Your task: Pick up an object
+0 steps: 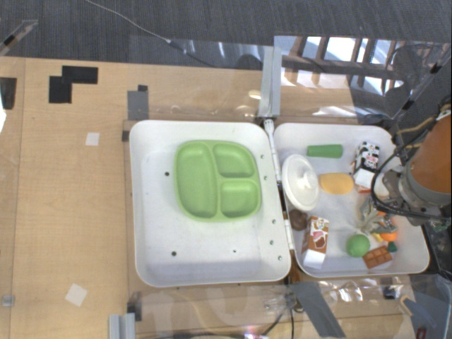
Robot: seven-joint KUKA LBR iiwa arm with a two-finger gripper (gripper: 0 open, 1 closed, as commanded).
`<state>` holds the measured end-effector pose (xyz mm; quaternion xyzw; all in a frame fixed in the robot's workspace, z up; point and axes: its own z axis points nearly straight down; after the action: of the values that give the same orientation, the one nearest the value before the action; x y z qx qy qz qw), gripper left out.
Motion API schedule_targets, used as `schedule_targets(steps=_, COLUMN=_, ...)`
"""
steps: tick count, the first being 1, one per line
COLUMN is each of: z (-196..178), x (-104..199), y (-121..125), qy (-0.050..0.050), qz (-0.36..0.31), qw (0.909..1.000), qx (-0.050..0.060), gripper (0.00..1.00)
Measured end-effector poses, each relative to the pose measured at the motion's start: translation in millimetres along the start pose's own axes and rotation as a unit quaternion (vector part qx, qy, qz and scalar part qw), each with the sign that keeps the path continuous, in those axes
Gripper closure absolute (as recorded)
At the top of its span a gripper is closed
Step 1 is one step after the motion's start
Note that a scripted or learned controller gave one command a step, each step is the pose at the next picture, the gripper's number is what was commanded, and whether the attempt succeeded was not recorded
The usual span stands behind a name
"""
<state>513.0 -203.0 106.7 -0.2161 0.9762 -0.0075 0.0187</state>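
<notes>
From above, the right bin [421, 263] is crowded: a green ball [358, 245], a brown block [377, 257], a small carton [317, 237], a white bowl [300, 182] and a yellow oval piece [336, 183] lie near one another. A descent here could nudge neighbours or trap two things together. The arm [427, 168] hangs over that bin's right side, wrist downward; whether its jaws stand apart or together, I cannot tell. A green divided tray [216, 180] sits in the left bin [152, 260].

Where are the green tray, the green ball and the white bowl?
Green tray [216, 180]: camera view, on the divider between its compartments.
Green ball [358, 245]: camera view, on the middle of its top.
White bowl [302, 181]: camera view, on its centre.
</notes>
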Motion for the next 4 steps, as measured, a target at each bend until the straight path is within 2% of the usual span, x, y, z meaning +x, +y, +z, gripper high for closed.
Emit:
schedule_targets(steps=1, z=0.6, x=0.3, y=0.3, qy=0.001, qz=0.0, qw=1.0, qx=0.0, gripper=0.0)
schedule_targets(steps=2, z=14.0, x=7.3, y=2.5, qy=0.007, qz=-0.016, qw=0.9998, qx=-0.005, gripper=0.0)
schedule_targets(steps=3, z=0.0, x=0.7, y=1.4, qy=-0.001, qz=-0.02, qw=0.9998, qx=0.0, gripper=1.0)
schedule_targets(steps=4, z=0.5, x=1.0, y=1.7, qy=0.0, qz=-0.02, qw=0.9998, qx=-0.001, gripper=0.0)
